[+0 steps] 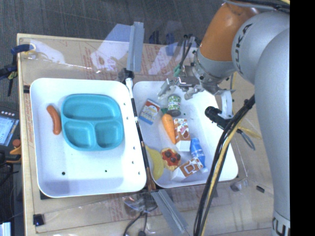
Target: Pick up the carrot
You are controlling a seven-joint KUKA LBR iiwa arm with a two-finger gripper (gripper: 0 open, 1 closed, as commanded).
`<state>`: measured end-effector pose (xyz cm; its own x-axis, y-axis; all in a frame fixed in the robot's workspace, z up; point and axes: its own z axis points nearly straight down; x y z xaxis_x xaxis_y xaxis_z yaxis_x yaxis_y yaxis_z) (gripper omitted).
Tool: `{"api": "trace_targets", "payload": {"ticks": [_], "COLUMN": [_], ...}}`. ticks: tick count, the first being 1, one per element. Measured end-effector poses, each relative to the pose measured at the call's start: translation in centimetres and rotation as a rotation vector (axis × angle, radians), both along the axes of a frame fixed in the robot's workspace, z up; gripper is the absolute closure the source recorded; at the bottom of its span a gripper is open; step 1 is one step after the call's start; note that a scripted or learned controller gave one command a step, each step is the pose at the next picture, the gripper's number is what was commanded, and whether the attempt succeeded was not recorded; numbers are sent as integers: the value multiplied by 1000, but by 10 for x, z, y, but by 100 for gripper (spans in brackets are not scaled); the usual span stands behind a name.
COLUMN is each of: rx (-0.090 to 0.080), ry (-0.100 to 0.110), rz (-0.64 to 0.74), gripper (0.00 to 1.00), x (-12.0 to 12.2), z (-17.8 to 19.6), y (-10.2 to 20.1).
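The carrot (169, 127) lies orange and lengthwise in the middle of the right bin (224, 146), its thick end toward the back. My gripper (178, 88) hangs over the far end of that bin, just behind a small green-lidded can (173, 103) and a short way behind the carrot. Its fingers (165, 88) stand spread apart with nothing between them. The orange band of the wrist rises behind it.
Around the carrot lie a small carton (149, 111), a red box (182, 129), a blue bottle (197, 151), a banana (156, 163) and other packets. The left bin (74, 181) holds a teal divided tray (92, 121) and a sausage (54, 118).
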<state>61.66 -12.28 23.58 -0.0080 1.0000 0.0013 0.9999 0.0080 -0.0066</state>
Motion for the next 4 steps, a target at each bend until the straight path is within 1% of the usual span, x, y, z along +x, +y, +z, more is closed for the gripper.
{"api": "trace_targets", "payload": {"ticks": [1, 2, 3, 4], "rx": [-1, -2, -2, 1], "ry": [-4, 0, 0, -1], "rz": [5, 10, 10, 98], "gripper": [0, 100, 0, 0], "x": [-22, -22, -22, -59], "z": [-134, -125, -125, -146], "y": [-18, -18, -18, -22]}}
